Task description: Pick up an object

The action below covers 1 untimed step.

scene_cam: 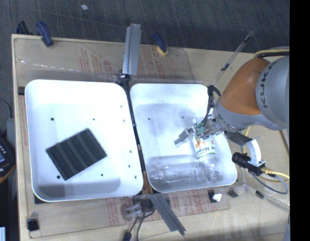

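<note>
A pale wooden worktop over dark carpet carries two shallow white plastic bins side by side, blue clamps gripping its far edge. In the left bin lies a flat, dark, ribbed rectangular panel, set at a slant. The right bin holds a clear, crinkled plastic bottle lying on its side along the near wall, and a small labelled bottle with orange-and-white print just beyond it, toward the bin's right wall. The grey arm with its glossy orange band reaches in from the right, its metal end effector low over the right bin, just beside the small labelled bottle's upper end and above the clear bottle. Whether the end effector is released or clenched cannot be told from this angle.
</note>
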Each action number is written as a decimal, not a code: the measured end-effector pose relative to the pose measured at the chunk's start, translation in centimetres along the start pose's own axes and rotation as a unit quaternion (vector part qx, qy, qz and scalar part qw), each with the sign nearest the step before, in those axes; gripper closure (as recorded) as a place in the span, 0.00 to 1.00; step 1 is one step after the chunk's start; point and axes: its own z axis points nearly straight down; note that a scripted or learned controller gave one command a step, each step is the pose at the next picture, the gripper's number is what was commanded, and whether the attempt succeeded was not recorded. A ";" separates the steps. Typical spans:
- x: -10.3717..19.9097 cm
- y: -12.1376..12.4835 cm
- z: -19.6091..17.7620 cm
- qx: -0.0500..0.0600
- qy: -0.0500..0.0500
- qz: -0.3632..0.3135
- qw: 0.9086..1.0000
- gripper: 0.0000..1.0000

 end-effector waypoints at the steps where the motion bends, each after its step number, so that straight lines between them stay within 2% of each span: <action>1: 0.0 0.0 0.0 0.000 0.000 0.000 1.000 0.00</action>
